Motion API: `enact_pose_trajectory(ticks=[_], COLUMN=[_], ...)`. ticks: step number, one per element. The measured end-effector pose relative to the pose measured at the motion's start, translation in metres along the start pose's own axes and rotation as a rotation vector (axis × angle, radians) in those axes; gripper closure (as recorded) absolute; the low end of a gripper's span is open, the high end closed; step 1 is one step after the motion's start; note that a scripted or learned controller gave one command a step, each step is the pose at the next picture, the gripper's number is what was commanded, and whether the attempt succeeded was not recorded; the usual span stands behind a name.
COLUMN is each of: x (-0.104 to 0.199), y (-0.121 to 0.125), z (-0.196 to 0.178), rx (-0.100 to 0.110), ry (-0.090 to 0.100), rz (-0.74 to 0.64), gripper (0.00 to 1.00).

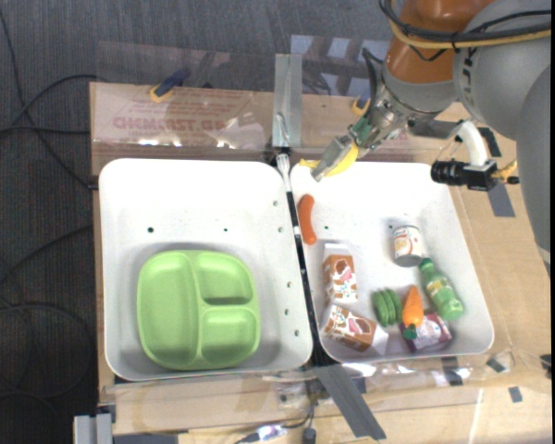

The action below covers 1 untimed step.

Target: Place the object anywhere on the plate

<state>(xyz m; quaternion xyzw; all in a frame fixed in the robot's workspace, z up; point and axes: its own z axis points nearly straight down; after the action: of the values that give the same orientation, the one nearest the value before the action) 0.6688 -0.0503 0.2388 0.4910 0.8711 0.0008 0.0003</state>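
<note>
The gripper (pixel 338 160) hangs over the far rim of the right bin (pixel 472 248), its slim fingers closed on a curved yellow banana (pixel 344 160), partly masked by them. Left of that bin, the glossy green plate (pixel 199 308), moulded with three compartments, lies in the left bin (pixel 129 202). In the right bin lie an orange sausage-shaped piece (pixel 306 221), a small can (pixel 406 244), a green bottle (pixel 440 289), a carrot (pixel 413 307) and two printed cartons (pixel 340 278). The arm's upper part is cut off.

Grey arm (pixel 513 54) with orange band (pixel 439 12) and black cables.
</note>
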Motion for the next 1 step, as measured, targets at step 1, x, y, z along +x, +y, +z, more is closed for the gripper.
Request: enact_pose_trajectory(ticks=[1], x=[0.0807], y=[-0.0615], z=[0.0562], rx=[0.004], ry=[0.002], rz=[-0.081], gripper=[1.00])
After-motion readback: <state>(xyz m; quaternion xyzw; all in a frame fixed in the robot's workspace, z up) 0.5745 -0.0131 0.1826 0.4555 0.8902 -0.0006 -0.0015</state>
